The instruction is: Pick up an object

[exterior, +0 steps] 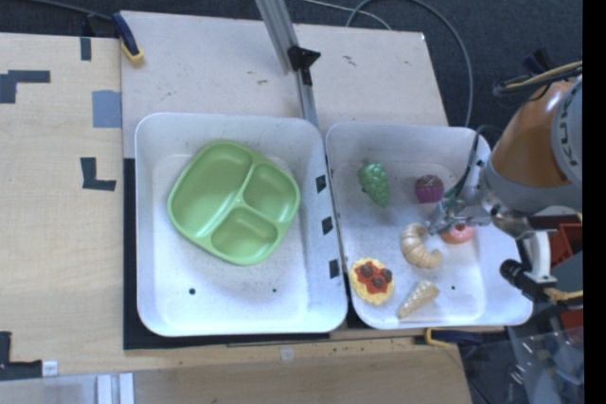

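Note:
The right bin (398,139) holds several toy foods: a green grape bunch (374,183), a dark purple fruit (429,188), a tan croissant (418,247), a yellow tart with red berries (372,281) and a pale cone (418,298). My gripper (443,222) reaches in from the right and sits low in this bin, just above the croissant's right end. A small red-orange piece (460,235) lies right beside it, partly hidden by the gripper. The view shows nothing held.
The left bin (156,298) holds a green divided plate (234,201). A grey metal pole (270,5) slants down to the seam between the bins. The arm's orange band (530,142) overhangs the right bin's far right side.

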Robot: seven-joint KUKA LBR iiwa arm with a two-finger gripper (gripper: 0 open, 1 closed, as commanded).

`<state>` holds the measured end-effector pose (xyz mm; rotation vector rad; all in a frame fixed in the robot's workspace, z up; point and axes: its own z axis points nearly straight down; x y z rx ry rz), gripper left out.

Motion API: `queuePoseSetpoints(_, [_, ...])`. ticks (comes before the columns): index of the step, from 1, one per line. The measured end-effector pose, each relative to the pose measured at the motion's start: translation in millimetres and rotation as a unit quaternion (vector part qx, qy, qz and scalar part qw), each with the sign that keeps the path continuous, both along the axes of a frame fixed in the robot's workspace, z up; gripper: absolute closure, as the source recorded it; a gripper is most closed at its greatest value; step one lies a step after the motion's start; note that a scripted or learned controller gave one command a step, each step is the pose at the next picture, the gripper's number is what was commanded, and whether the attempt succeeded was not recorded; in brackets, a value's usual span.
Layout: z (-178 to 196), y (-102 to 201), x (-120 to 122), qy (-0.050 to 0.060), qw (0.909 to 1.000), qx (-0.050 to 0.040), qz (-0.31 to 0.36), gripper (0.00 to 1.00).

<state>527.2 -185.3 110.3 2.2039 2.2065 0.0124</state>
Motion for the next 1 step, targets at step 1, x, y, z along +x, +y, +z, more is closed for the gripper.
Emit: queuePoseSetpoints(1, [58.6, -6.7, 5.8, 0.009, 0.9999, 0.0045, 0.0, 1.0])
